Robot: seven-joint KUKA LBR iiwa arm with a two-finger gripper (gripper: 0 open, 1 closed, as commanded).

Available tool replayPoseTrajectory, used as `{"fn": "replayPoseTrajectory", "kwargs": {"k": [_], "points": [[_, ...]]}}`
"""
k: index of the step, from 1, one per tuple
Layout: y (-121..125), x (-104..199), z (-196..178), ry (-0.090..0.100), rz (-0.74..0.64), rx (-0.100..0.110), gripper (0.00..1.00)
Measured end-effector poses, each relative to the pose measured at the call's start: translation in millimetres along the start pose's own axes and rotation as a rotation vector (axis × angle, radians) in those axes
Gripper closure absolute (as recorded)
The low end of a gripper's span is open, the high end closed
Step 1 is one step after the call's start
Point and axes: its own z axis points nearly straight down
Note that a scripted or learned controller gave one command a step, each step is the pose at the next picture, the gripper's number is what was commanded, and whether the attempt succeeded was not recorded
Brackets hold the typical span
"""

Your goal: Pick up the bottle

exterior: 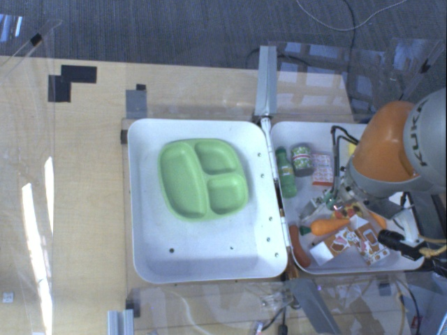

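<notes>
Camera view looks down on two white bins, and the arm (pixel 391 145), grey with its orange band, reaches into the right bin (pixel 335 267) from the right. The gripper (pixel 334 201) hangs low over the middle of that bin, above a clutter of small things. Its tips are lost against the clutter beneath, so I cannot tell how it is set or whether it touches anything.

The bottle (pixel 285 173), green with a darker cap end, lies on its side along the right bin's left wall, well left of the gripper and apart from it. Just right of the bottle's upper end stands a small can (pixel 302 158) with a green and white label, and beside that lies a flat red-and-white packet (pixel 322 169). Below the gripper lies an orange carrot-like thing (pixel 328 226), and next to it a patterned brown-and-white carton (pixel 356 241). A reddish sausage-like thing (pixel 299 248) lies against the bin's lower left corner.

In the left bin (pixel 147 257) sits a green tray (pixel 202 179) with three compartments.

Both bins rest on a pale wooden bench (pixel 77 208), with black tape marks near its upper left. Clear panels stand around the bench. Beyond it is grey carpet (pixel 174 19), with a thin cable (pixel 342 19) looping across it.
</notes>
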Motion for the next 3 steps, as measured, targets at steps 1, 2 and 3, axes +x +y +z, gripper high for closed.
{"fn": "replayPoseTrajectory", "kwargs": {"k": [1,2,3], "points": [[73,-35,6,-0.003,0.172,-0.006,0.0],[94,-94,12,0.033,0.064,0.06,0.0],[92,-135,6,-0.003,0.241,-0.002,0.0]]}}
